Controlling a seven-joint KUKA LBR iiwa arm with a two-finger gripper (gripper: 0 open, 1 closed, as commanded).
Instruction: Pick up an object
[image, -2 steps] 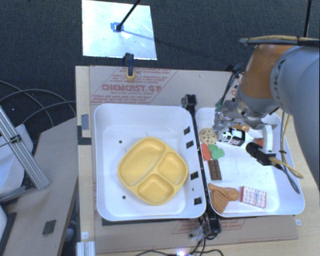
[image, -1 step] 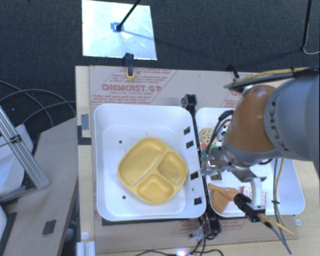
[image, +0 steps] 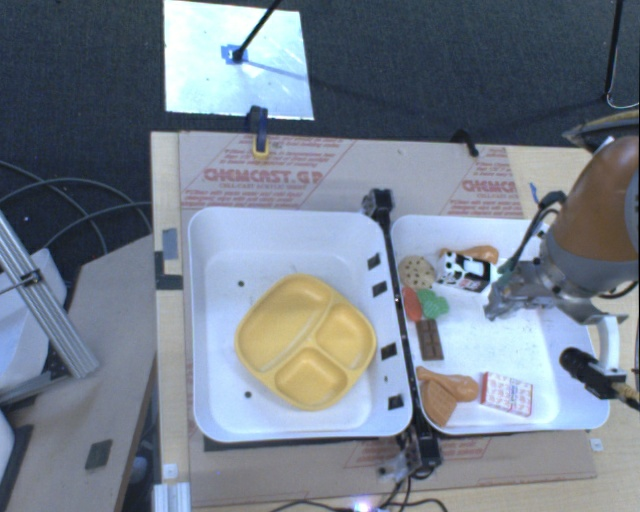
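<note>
A black-and-white cow figure (image: 462, 269) lies near the back of the right bin (image: 560, 400), with a croissant (image: 480, 254) touching it behind and a cookie (image: 415, 269) just to its left. The gripper (image: 505, 300) hovers just beside the cow, nothing between its fingers; I cannot tell how wide they stand. Nearer lie a chocolate bar (image: 429, 340), a chicken drumstick (image: 446, 388) and a red-patterned card (image: 507, 393). The left bin (image: 215, 300) holds a yellow divided tray (image: 306, 341).
</note>
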